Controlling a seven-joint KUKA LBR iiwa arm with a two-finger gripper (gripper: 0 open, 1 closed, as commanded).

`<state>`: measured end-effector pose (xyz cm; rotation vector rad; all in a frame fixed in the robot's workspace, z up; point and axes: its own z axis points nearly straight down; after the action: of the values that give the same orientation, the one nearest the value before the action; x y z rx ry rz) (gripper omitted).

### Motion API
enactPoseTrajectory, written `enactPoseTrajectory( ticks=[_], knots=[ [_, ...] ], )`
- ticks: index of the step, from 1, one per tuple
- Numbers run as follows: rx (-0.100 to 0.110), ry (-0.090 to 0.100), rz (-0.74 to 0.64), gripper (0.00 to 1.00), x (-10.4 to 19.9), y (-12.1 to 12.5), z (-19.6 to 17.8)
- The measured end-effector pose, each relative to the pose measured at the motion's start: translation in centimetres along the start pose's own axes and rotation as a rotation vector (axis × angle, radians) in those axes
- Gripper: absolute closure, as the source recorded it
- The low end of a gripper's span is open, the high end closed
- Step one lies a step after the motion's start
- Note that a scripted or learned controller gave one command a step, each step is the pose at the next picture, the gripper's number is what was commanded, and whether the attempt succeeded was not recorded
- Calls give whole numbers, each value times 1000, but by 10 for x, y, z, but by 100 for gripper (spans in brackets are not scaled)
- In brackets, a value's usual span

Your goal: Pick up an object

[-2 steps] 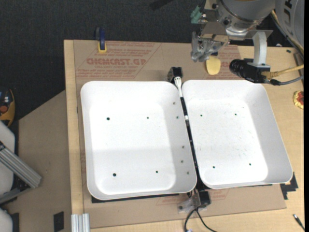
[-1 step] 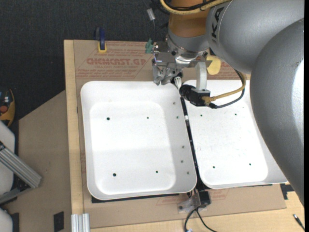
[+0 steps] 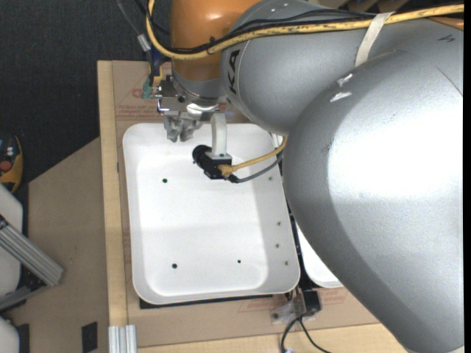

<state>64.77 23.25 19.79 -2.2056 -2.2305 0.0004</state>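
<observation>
Grey arm housing (image 3: 383, 190) looms closest to the lens and covers the right side of the counter (image 3: 110, 219), hiding nearly all of the right bin (image 3: 318, 272); a white sliver of that bin peeks out below the arm near the counter's near edge. Farther back, the orange band (image 3: 210, 13) sits above the wrist, with a yellow cable (image 3: 309, 28) looped across it.

Below the wrist, the gripper (image 3: 180, 134) hangs over the far edge of the left bin (image 3: 147, 271), toward that bin's far left corner. Its short grey tips are small and partly shadowed, so I cannot tell whether the fingers are apart or together, and nothing shows between them.

Just right of the gripper, a white bar (image 3: 218, 132) reaches down to a black piece (image 3: 208, 160) over the bin floor near its far edge. A yellowish lead (image 3: 257, 164) runs from that piece back under the arm. Whether this piece is a loose object or part of the tool, I cannot tell. Small dark dots (image 3: 174, 265) mark the bin floor.
</observation>
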Motion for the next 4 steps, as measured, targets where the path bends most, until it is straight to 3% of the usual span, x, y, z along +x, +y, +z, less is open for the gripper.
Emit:
enactPoseTrajectory(
  ticks=[1,2,3,4],
  knots=[
    [-14,0,10,100,-8,9,-89],
    [-13,-3,15,100,-49,12,-134],
    [7,-4,7,100,-5,3,-50],
    [-7,-2,10,100,-8,-8,-85]
  ],
)
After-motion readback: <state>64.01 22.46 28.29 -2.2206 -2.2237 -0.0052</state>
